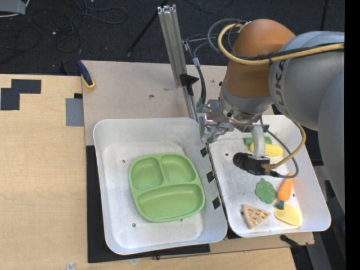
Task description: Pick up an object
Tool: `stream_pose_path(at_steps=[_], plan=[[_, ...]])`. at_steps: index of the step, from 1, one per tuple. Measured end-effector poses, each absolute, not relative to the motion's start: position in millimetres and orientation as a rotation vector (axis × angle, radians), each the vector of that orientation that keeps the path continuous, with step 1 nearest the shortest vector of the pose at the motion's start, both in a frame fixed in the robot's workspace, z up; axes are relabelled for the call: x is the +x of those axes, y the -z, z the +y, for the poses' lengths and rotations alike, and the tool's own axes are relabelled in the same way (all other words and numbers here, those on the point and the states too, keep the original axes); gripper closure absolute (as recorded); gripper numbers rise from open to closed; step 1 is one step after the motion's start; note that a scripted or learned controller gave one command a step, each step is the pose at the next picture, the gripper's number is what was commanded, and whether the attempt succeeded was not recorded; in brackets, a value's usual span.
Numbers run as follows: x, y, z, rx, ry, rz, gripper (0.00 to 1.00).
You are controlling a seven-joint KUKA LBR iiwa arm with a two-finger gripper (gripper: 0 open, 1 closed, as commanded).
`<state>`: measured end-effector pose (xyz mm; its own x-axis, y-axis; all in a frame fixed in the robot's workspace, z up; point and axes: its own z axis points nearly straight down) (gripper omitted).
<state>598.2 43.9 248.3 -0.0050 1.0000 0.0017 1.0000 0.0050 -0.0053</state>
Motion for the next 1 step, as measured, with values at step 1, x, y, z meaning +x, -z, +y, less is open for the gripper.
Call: stream_pose_path(at_steps=[1], plan=[[596.5, -233.6, 90.5, -2.212, -0.007, -2.222, 1.00]])
